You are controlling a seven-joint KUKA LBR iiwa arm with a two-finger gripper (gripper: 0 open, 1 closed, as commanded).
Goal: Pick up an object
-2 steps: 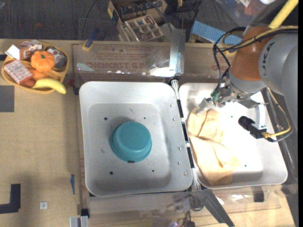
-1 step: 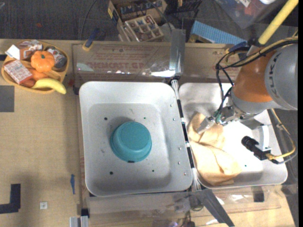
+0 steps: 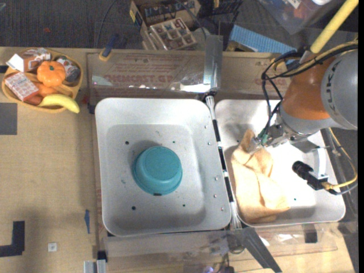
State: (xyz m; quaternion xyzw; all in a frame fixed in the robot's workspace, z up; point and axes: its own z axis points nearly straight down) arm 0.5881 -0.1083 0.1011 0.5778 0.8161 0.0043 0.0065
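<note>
A tan cloth (image 3: 259, 178) lies crumpled in the right bin (image 3: 330, 209), along its left side. Its upper corner (image 3: 248, 141) stands up in a peak. My gripper (image 3: 263, 139) hangs right at that peak, touching or nearly touching the cloth's top edge. The grey arm with its orange band (image 3: 304, 98) comes in from the right above the bin. A teal bowl (image 3: 158, 169) sits upside down in the middle of the left bin (image 3: 114, 124), well away from the gripper.
A black connector with a yellow cable (image 3: 310, 175) hangs over the right bin, to the cloth's right. A basket of toy fruit (image 3: 42, 79) rests on the bench at far left. Behind the bins stands a clear plastic wall (image 3: 153, 73).
</note>
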